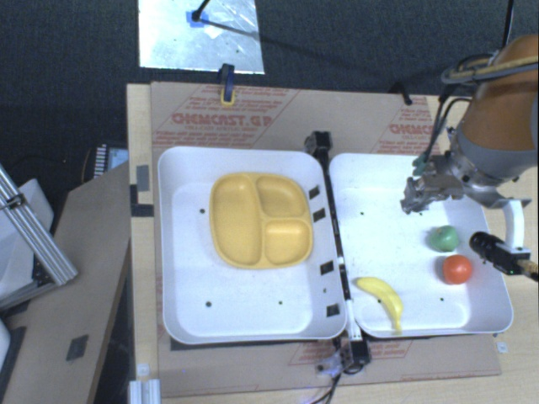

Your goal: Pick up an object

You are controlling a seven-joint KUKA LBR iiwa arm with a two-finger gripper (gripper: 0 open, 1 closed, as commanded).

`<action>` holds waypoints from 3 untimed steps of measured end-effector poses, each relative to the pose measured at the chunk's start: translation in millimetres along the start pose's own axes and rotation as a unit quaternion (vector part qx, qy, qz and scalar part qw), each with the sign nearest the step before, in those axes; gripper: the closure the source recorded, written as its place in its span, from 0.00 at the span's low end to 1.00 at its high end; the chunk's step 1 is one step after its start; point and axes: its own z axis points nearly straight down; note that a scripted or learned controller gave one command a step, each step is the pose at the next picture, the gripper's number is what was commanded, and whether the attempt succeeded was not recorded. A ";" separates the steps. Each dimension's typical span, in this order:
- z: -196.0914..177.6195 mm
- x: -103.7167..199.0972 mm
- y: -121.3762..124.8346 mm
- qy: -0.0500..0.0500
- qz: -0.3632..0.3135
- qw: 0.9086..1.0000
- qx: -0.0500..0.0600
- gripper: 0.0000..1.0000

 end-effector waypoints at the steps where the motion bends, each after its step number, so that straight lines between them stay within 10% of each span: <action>1: 5.3 61.1 20.3 0.001 -0.001 1.000 0.001 1.00; 3: 15.3 173.7 51.0 0.001 -0.001 1.000 0.001 1.00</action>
